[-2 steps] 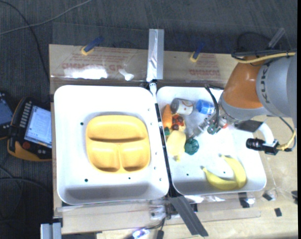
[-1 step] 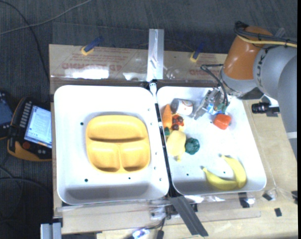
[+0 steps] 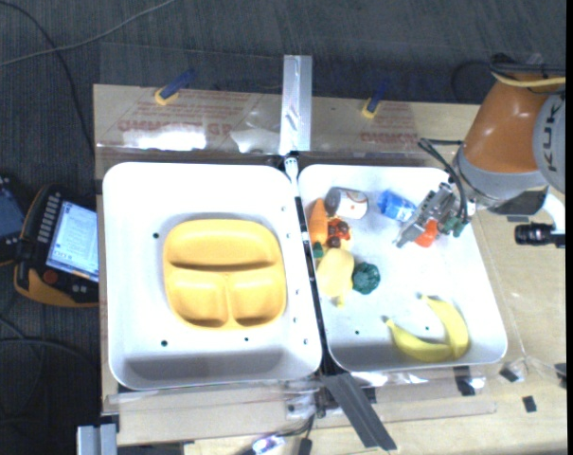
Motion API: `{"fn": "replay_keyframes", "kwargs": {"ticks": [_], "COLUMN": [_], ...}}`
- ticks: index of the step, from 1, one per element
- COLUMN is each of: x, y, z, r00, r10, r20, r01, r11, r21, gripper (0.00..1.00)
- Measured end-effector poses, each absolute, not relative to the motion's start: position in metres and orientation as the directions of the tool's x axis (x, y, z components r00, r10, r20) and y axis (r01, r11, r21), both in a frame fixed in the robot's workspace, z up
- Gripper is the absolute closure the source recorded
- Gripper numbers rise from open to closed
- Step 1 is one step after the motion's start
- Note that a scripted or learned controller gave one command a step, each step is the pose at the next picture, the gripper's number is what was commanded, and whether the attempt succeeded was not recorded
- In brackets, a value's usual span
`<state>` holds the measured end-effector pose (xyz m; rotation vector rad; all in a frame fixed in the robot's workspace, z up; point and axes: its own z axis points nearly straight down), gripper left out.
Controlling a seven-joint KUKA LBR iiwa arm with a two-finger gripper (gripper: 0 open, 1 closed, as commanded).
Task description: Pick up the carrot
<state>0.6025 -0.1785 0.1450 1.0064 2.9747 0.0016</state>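
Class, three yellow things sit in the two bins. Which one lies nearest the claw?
The banana, in the right bin's near corner. The pale yellow piece hugs the divider, and the yellow tray sits in the left bin.

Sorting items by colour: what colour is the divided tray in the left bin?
Yellow: the divided tray in the left bin, seen in the camera view.

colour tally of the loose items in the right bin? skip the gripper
Orange: 1, carrot
Yellow: 2, banana, pear-shaped fruit
Green: 1, lump
Blue: 1, item
Grey and white: 1, can
Total: 6
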Motion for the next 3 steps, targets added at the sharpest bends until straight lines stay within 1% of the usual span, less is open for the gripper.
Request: {"fn": "replay_keyframes", "kwargs": {"ticks": [1,2,3], "x": [0.606,0.577,0.577], "y": [-0.130,-0.192,-0.224], "z": [0.435,0.435,0.432], "r00": [-0.986,-0.984,-0.928], "r10": [0.164,-0.177,-0.373], "r20": [-0.005,-0.005,-0.004], "r01": [0.164,-0.177,-0.373], "r11": [0.986,0.984,0.928], "r21": [0.001,-0.001,-0.003], "gripper": [1.00,1.00,1.00]}}
